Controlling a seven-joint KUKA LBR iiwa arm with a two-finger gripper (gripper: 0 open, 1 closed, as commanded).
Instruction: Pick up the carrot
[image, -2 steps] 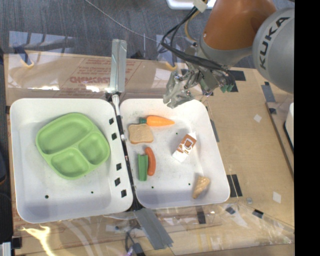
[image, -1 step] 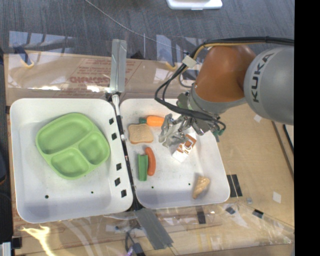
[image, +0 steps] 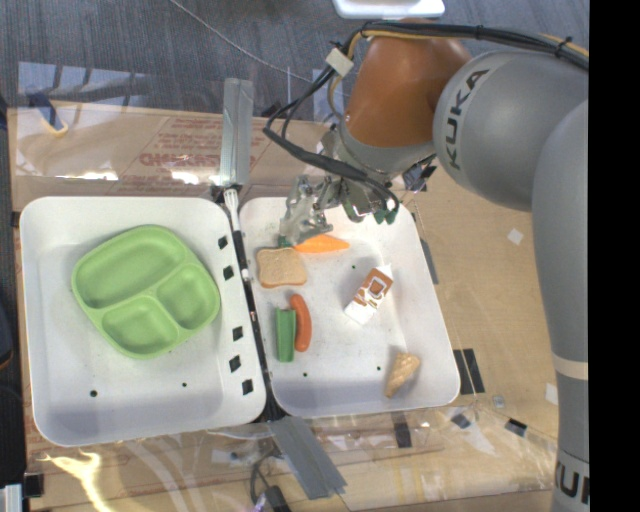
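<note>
Just below the fingers (image: 303, 215), carrot (image: 324, 243)

An orange carrot (image: 322, 243) with a green tip lies in a white bin (image: 428, 300), with a tan slice of bread (image: 281, 267), a red sausage (image: 301, 321), a dark green pickle (image: 285, 335), a white carton (image: 368, 295) printed brown, and a beige roll (image: 402, 373); the other white bin (image: 45, 330) holds a light green divided plate (image: 145, 290); the arm (image: 510, 110) is grey with an orange band (image: 400, 85)
</note>
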